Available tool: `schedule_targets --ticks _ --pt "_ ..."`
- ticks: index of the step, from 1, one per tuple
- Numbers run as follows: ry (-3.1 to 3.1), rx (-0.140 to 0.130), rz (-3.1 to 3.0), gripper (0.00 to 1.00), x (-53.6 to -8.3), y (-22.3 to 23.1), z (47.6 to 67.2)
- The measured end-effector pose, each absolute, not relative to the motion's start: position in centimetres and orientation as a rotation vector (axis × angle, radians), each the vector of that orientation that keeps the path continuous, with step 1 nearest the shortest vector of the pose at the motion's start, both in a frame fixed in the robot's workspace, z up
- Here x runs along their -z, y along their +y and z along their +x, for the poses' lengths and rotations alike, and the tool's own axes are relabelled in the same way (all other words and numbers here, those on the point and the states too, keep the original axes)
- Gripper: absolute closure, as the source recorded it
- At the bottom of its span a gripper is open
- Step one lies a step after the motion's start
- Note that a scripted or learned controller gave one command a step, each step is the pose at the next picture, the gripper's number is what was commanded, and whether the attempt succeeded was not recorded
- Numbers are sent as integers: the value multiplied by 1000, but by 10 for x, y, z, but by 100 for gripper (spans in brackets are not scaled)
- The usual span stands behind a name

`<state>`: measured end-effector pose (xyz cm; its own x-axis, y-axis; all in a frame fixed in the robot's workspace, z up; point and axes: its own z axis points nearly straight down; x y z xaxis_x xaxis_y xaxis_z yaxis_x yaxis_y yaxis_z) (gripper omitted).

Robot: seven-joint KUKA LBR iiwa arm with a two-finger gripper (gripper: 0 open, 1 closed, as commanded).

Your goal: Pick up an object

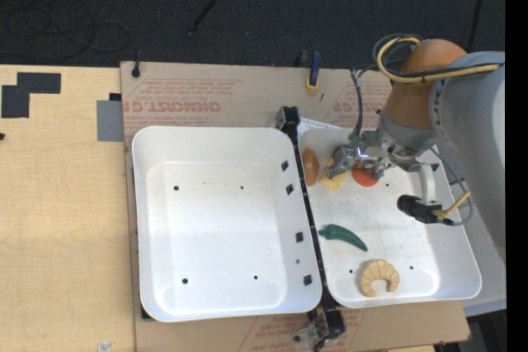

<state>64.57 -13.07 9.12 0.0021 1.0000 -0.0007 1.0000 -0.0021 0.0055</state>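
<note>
Here we take the red tomato-like piece (365, 176) at the back of the right bin (462, 276) as the likeliest target. It sits directly beneath the end effector (356, 161), and we cannot tell whether it is actually gripped. We judge it to be light, hard plastic: round and slippery, best pinched across its widest part. Just beside it lie a yellow wedge (332, 183) and a brown egg-shaped piece (310, 165). Nearer us are a green pepper (343, 236) and a croissant (379, 276), well apart. The left bin (148, 177) stands alongside on the surface (58, 202).
</note>
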Motion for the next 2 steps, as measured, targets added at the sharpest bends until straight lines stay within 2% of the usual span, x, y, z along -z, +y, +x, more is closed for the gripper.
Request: schedule_targets --ticks 1,2 --pt "2219 -3 2217 0 -91 -108 646" --pt "2219 -3 2217 0 -91 -108 646"
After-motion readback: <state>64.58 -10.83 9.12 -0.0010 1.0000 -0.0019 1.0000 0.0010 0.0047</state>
